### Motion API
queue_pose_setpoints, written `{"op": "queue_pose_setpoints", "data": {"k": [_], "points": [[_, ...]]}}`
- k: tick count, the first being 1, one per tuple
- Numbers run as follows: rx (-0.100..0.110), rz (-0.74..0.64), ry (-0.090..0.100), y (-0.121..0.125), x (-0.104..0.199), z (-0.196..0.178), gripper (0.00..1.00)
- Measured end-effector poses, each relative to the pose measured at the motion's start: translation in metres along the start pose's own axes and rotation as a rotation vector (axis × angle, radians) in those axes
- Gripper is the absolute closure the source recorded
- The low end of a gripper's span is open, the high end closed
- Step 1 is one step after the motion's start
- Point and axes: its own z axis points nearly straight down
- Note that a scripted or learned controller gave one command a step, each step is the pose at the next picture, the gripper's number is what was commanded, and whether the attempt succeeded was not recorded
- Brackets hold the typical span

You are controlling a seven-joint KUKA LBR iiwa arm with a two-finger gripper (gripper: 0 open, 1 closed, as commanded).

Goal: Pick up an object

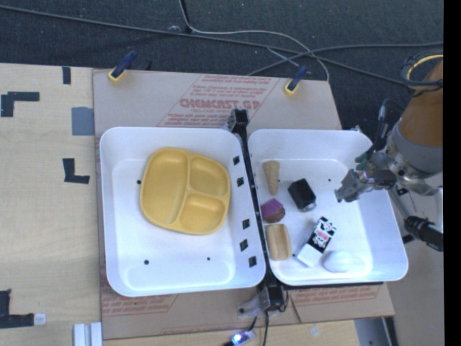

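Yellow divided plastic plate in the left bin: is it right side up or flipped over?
Right side up. The yellow divided plastic plate lies flat in the left white bin, its three compartments open to the camera, with nothing in them.

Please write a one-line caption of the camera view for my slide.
Robot hand hovers over the right bin of small objects, while a yellow divided plate lies in the left bin.

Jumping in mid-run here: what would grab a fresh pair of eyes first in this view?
The yellow divided plate dominates the left bin. In the right bin, small items cluster: a black block, a purple piece, a tan cone and a cow-print carton. The gripper hangs at that bin's right side, holding nothing visible.
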Motion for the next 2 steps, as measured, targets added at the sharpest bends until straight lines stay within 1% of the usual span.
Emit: {"op": "queue_pose_setpoints", "data": {"k": [1,2], "points": [[0.000,0.000,0.000,0.014,0.042,0.006,1.00],[-0.001,-0.002,0.000,0.034,0.096,0.006,1.00]]}}
